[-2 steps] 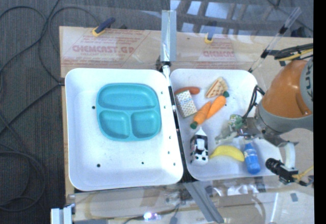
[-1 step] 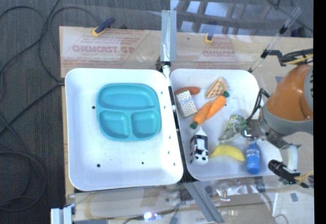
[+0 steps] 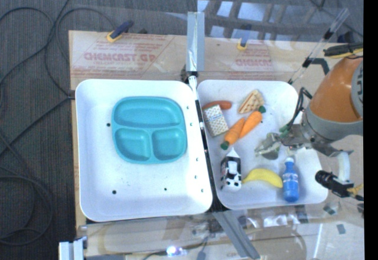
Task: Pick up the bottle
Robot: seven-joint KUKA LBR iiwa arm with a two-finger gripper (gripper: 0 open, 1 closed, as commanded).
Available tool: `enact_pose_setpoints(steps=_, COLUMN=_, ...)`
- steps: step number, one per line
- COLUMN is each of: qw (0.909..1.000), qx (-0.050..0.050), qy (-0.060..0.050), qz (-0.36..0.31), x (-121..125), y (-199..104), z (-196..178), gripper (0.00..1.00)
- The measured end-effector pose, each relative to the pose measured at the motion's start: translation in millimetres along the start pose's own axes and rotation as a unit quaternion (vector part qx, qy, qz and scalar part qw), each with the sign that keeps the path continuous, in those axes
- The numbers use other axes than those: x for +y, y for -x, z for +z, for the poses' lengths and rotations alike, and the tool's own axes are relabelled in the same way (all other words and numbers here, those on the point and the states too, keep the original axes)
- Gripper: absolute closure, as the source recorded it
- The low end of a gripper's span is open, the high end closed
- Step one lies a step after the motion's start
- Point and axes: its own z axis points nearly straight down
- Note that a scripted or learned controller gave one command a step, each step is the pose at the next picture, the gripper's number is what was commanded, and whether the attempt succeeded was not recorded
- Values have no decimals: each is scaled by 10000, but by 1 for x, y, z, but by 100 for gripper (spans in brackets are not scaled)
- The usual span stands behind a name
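The blue bottle lies in the right bin toward its five o'clock corner, white cap pointing to twelve. A banana lies just beside it at nine o'clock. The hand hovers close at the bottle's eleven o'clock; whether it is spread or pressed together, I cannot tell.

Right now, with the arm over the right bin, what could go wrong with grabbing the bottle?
The gripper sits up and left of the blue bottle, so shutting there would probably miss it.

The bottle lies flat near the right bin's front wall, with the banana close on its left. That leaves little room for fingers, and the banana could get bumped or caught.

Lying down and rounded, the bottle might roll or slip.
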Motion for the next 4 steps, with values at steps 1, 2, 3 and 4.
enact_pose_setpoints(steps=1, qw=9999, qx=60, qy=87, qz=105, x=-23, y=26, z=41, gripper=0)
enact_pose_setpoints(steps=2, qw=10000, qx=-6, qy=4, qz=-32, x=8, y=39, z=-13, gripper=0)
enact_pose_setpoints(steps=3, qw=9941, qx=45, qy=53, qz=-1085, x=-24, y=30, z=43, gripper=0)
enact_pose_setpoints(steps=4, qw=9901, qx=24, qy=56, qz=-1399, x=-26, y=31, z=42, gripper=0)
